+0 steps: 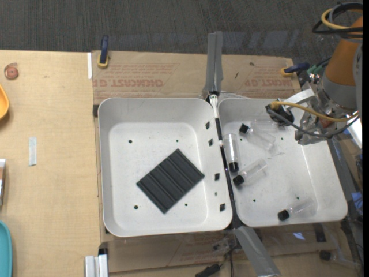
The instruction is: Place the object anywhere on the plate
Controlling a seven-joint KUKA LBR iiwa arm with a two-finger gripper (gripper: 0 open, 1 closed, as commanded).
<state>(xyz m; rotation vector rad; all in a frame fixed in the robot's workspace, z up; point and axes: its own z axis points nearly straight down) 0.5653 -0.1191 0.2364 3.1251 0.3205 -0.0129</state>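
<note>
A dark ribbed plate (170, 180) lies at a slant in the middle of the left bin (115, 154). Several clear vials with black caps lie in the right bin (323, 178): one along the divider (232, 150), one beside it (252, 170), one near the back (258, 134) and one near the front edge (295, 210). My gripper (309, 129) hangs over the back right part of the right bin, to the right of the back vial and well away from the plate. I see no vial between its parts.
A grey divider bar (214, 68) runs back from between the bins. Cardboard (155, 79) lies under them, held by clamps (103, 52). The wooden bench (46, 154) stretches to the left. Cables (337, 17) loop at the arm's upper right.
</note>
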